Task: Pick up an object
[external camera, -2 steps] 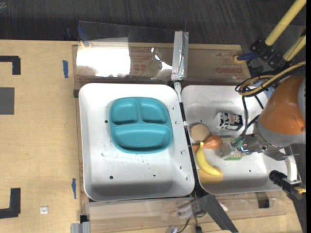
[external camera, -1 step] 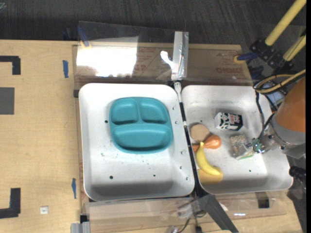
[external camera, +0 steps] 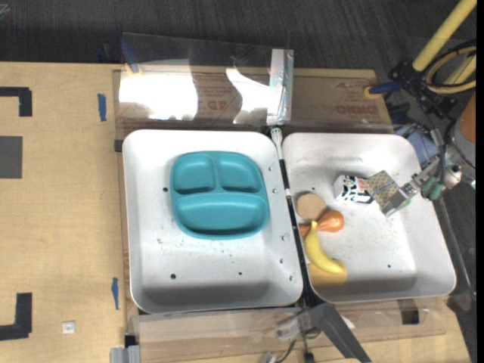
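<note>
Camera view: pincer hangs over the right bin, whether spread or pressed together I cannot tell; banana lies by that bin's left wall.

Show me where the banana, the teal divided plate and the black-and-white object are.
banana (external camera: pixel 324 263): camera view, middle of its curved body.
teal divided plate (external camera: pixel 219 212): camera view, its large lower compartment.
black-and-white object (external camera: pixel 354 190): camera view, its patterned top.

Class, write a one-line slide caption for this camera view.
Teal divided plate in left bin; banana and small objects in right bin.
</note>
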